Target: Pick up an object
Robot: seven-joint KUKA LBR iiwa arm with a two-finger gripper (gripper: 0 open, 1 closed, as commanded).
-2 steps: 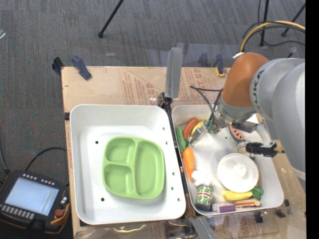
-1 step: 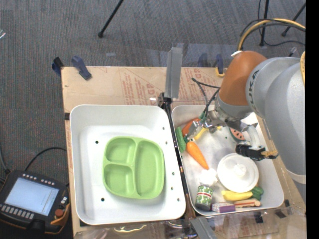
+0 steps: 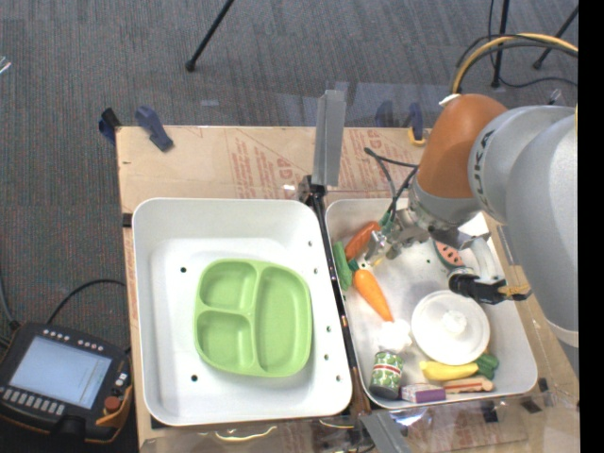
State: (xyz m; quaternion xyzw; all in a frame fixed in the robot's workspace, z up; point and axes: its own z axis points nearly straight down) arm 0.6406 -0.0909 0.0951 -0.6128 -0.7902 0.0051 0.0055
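We find the arm [image 3: 510, 177] reaching in from three o'clock, its wrist bent down over the upper part of the right bin [image 3: 528, 371], so the gripper [image 3: 387, 242] hangs just above the clutter there. Whether it stands open or closed we cannot tell — the wrist body hides most of it, and nothing clearly sits in its grasp.

The likeliest target, in our judgement, is the orange carrot [image 3: 373, 293], lying just at five o'clock of the gripper with its tip pointing toward five o'clock. A second orange piece [image 3: 360, 240] rests at nine o'clock of the gripper, against the bin's left wall, beside a green stick [image 3: 341, 264].

The rest is crowded toward six o'clock — a white lid [image 3: 453, 327], a small green-and-white can [image 3: 385, 370], a banana [image 3: 450, 371] — which probably explains why the arm works the freer upper end.

The left bin [image 3: 151, 281] holds a green divided plate [image 3: 253, 317], well apart from the arm.
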